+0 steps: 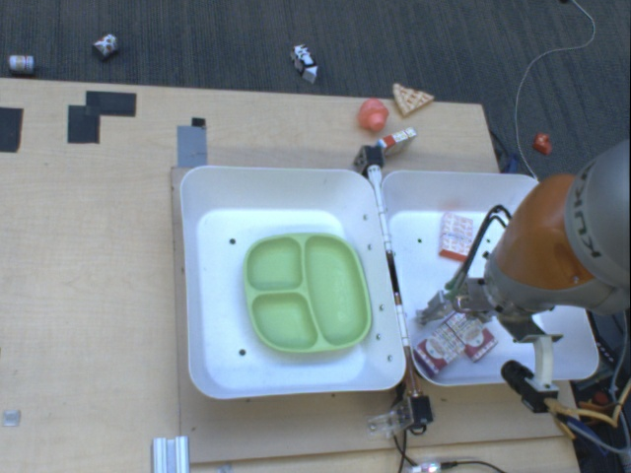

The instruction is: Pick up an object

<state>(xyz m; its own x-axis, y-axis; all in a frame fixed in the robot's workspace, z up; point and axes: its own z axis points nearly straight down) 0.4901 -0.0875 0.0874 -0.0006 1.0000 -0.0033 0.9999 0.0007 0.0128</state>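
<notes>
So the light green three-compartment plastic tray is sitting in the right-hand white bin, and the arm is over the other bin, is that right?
Not quite. The camera view shows the light green three-compartment plastic tray in the left white bin. The arm's gripper is over the right white bin, so they are indeed in different bins.

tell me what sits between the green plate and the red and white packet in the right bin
In the camera view, the two bins' touching rims lie between the green plate and the packet.

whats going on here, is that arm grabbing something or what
A grey and orange robot arm reaches into the right bin, its gripper low over a red and white packet near the front. Whether it has a hold is unclear. A small card lies further back. The left bin holds a green divided plate.
</notes>
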